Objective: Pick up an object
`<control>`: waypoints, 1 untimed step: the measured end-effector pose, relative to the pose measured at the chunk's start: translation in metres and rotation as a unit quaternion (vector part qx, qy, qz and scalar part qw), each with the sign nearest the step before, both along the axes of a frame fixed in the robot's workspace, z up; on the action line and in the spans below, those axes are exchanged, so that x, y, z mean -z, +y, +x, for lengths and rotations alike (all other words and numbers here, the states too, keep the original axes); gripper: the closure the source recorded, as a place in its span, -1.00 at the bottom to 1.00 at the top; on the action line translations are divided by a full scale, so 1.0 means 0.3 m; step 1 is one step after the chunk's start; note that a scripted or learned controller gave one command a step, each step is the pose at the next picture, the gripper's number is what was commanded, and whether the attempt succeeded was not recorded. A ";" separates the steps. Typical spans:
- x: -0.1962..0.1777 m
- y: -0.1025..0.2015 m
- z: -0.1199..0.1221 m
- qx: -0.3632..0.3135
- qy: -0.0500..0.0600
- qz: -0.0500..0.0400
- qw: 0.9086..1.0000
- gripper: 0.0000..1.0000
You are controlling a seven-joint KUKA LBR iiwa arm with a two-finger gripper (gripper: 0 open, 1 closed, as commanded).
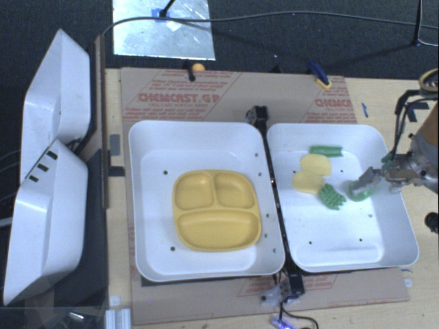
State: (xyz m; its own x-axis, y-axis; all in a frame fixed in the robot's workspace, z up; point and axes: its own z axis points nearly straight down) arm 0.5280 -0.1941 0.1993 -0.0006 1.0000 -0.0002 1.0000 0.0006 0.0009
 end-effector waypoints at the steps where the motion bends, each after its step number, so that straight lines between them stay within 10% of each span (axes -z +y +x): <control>1: 0.033 -0.040 0.269 -0.001 0.000 0.000 1.000 -1.00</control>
